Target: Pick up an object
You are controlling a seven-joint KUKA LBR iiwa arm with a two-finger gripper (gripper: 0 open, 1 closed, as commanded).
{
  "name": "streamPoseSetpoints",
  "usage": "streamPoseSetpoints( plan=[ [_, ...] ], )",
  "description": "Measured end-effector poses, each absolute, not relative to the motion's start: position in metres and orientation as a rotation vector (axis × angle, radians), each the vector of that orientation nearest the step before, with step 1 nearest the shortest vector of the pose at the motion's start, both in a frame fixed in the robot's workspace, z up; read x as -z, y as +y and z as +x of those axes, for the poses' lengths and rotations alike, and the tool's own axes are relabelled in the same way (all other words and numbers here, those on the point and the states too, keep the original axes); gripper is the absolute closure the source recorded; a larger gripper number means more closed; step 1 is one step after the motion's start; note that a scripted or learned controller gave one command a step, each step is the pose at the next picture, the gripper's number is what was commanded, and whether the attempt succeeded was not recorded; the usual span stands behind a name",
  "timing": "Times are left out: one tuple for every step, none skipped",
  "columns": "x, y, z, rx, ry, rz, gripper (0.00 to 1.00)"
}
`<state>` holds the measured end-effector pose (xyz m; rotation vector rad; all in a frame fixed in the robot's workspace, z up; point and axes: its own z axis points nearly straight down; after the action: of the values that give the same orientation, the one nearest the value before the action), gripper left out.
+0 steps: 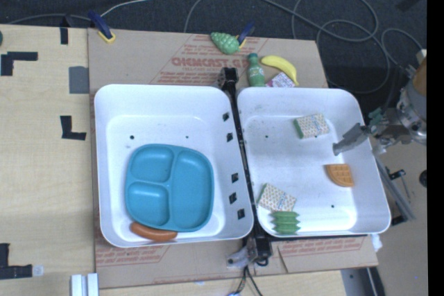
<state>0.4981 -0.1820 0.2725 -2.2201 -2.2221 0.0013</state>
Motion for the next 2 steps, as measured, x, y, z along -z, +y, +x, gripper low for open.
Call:
streamPoseSetpoints(
  plan=[
    [-0.219, -0.212, 0.56, -0.004, -2.221, -2.22, 0.0],
    [-0.14, -0.223, 0.519, -0.002, -2.22, -2.22, 0.0]
  ],
)
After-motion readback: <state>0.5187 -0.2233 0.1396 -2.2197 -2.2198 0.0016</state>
